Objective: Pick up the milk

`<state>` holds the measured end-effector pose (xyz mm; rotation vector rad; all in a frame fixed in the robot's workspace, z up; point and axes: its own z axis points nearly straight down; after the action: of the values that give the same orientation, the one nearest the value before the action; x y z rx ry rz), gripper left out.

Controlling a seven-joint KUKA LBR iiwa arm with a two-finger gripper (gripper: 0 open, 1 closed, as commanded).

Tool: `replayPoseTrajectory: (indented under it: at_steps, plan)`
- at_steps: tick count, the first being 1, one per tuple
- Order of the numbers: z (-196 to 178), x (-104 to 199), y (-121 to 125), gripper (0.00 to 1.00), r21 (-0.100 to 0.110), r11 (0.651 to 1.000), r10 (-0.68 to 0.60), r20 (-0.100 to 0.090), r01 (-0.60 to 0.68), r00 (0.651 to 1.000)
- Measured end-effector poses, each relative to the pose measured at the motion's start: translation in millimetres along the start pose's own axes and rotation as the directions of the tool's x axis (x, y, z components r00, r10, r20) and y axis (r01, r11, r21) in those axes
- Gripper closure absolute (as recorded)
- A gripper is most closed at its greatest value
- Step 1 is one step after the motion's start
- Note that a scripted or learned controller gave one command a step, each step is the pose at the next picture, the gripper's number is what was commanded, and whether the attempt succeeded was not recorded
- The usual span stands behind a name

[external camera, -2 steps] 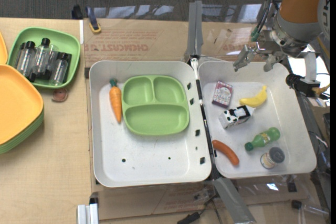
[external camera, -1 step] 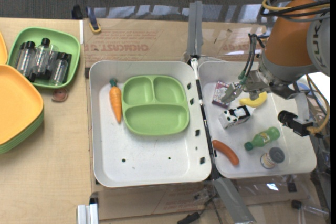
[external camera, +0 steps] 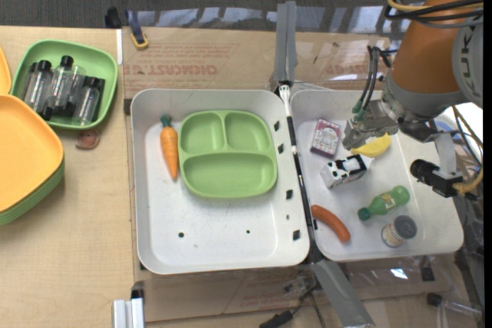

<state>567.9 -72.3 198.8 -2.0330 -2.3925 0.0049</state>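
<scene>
The milk [external camera: 344, 170] is a small white carton with black cow patches, lying on its side in the middle of the right bin [external camera: 446, 242]. My gripper [external camera: 360, 136] hangs just above and behind it, over the bin's back half, next to a yellow banana [external camera: 376, 146]. The grey arm with its orange band comes in from the upper right. Nothing shows in the gripper's grasp, and the carton rests on the bin floor.
The right bin also holds a pink-purple box [external camera: 325, 137], a green bottle [external camera: 384, 202], a small can [external camera: 399, 230] and a red sausage [external camera: 330, 223]. In the left bin [external camera: 154, 234] lie a green divided plate [external camera: 227, 153] and a carrot [external camera: 169, 147]. On the bench's left stand a tray of vials [external camera: 65, 84] and orange plates [external camera: 27, 157].
</scene>
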Motion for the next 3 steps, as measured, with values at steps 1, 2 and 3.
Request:
replayPoseTrajectory:
  at_steps: [1, 2, 3]
  plan:
    - [-41, -9, 28, 1.00, -0.002, 0.979, 0.204, 0.001, -0.204, 0.979]
    - [24, -23, -40, 1.00, 0.001, 0.939, 0.343, -0.001, -0.343, 0.939]
    - [94, -21, -84, 1.00, 0.001, 0.981, 0.194, -0.002, -0.194, 0.981]
